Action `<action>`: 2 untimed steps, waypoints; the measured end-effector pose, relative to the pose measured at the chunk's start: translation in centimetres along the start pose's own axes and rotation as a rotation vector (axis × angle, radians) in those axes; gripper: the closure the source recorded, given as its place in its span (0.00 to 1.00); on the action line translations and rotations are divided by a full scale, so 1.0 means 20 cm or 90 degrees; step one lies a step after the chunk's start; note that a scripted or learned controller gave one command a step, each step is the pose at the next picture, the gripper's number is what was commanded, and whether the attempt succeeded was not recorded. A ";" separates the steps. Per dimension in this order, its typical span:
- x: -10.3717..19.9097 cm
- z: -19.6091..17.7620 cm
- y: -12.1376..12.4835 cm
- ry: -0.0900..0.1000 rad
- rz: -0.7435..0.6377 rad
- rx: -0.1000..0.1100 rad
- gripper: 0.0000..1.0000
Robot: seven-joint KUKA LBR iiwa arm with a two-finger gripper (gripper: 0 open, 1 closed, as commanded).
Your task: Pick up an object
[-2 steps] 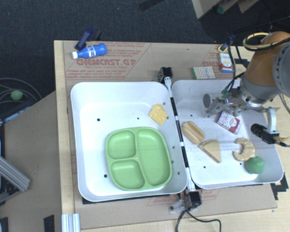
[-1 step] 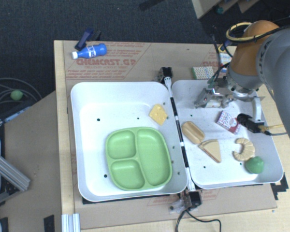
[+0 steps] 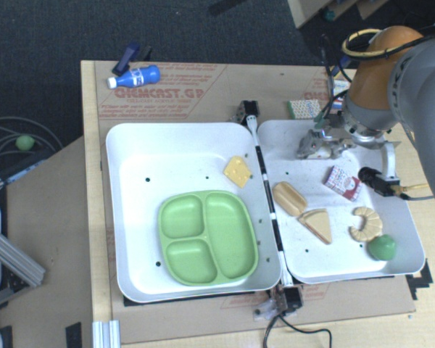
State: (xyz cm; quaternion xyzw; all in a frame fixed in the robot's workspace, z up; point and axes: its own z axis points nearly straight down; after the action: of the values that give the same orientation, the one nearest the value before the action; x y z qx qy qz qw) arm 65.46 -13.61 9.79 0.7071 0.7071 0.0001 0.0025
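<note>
- We are hovering the gripper (image 3: 320, 145) low over the back of the right bin (image 3: 413, 256), near its far wall; we judge this the reach step, nothing being grasped.
- Whether the claw is released or clenched, we cannot tell.
- The nearest candidate, a small red-and-white packet (image 3: 341, 181), is lying just in front of it; a bread roll (image 3: 289, 198), wedge slice (image 3: 317, 225), croissant (image 3: 365, 223) and green ball (image 3: 381, 247) are lying nearer the front.
- Next we are needing to centre over one item and descend.
</note>
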 end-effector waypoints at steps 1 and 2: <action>0.38 -0.44 -0.12 0.003 -0.002 0.000 1.00; 0.55 -0.52 -0.25 0.003 -0.001 0.003 1.00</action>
State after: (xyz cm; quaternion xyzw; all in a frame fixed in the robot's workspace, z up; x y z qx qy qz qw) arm 60.46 -2.48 20.22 0.7066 0.7076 -0.0001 -0.0010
